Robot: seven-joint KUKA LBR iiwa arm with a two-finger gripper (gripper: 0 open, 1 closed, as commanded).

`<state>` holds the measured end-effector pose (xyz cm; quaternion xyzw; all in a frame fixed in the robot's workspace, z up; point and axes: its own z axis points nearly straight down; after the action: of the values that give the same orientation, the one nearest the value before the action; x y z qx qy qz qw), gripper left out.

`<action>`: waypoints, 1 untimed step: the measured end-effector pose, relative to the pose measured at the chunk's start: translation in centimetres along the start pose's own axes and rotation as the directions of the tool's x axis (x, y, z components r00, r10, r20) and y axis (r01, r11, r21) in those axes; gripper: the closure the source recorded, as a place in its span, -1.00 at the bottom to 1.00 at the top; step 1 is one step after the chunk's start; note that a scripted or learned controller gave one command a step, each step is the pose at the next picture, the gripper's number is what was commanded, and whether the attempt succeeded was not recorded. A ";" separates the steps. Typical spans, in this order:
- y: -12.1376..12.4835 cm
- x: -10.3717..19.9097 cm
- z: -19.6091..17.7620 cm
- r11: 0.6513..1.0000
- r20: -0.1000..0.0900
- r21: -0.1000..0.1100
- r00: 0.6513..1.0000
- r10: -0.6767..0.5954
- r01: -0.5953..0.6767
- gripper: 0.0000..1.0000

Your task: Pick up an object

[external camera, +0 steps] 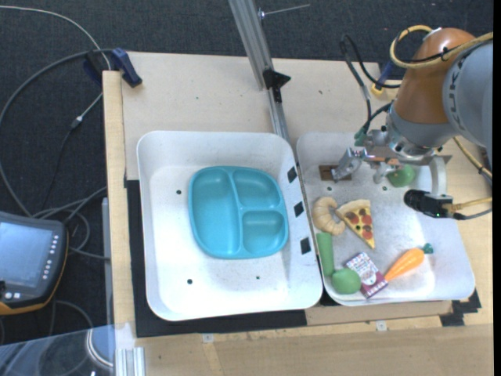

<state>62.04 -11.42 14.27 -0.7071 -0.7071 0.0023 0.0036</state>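
My gripper [362, 171] hangs over the far part of the right bin [462, 269], below the grey arm with its orange band. It looks open, with bare bin floor between its fingers. A small green round object [401, 176] lies just right of it, partly hidden by the wrist. Nearer the front lie a croissant [327, 215], a pizza slice [359, 220], a carrot [406, 263], a green vegetable [326, 251], a green pear-like piece [345, 280] and a small purple box [367, 273].
The left bin [156, 210] holds a blue divided plate [237, 211]. A metal pole [254, 30] slants in from the back to the gap between the bins. Black clips sit on the shared rim. Cables run beside the arm at the right.
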 end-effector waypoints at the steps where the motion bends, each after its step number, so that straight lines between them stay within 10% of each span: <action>1: 0.0 0.1 5.2 1.000 0.000 -0.002 1.000 -0.001 0.001 -1.00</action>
<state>61.98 -11.35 9.04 -0.7069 -0.7073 0.0016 0.0027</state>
